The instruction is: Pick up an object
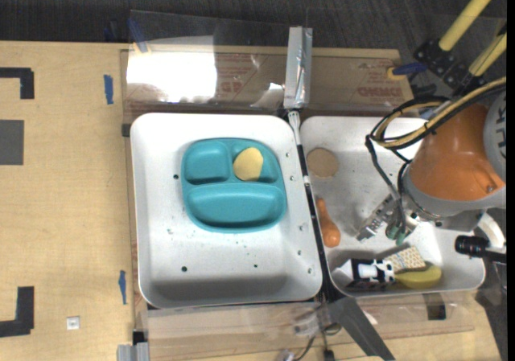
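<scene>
My pincer (389, 221) is down inside the right bin (350, 136), metal fingers low over the bin floor – can't tell if they're apart or closed, and I see nothing between them. Orange band (451, 160) of my arm sits just above and right of the pincer, with black cables (392, 130) looping off it.

Landmark = the pincer:
- carrot (327, 225) – just to its left, lying against the bin's left wall.
- tan round disc (322, 162) – up-left of it, flat on the bin floor.
- banana (418, 276) – below it, along the bin's near wall, with a patterned wafer-like piece (405, 258) touching its top.
- small black-and-white toy (372, 272) – below-left, just beside the banana's left end.

Left bin (153, 215), well left of the pincer: teal divided plate (233, 203) with a yellow lemon-like fruit (248, 164) in its upper right compartment.
</scene>
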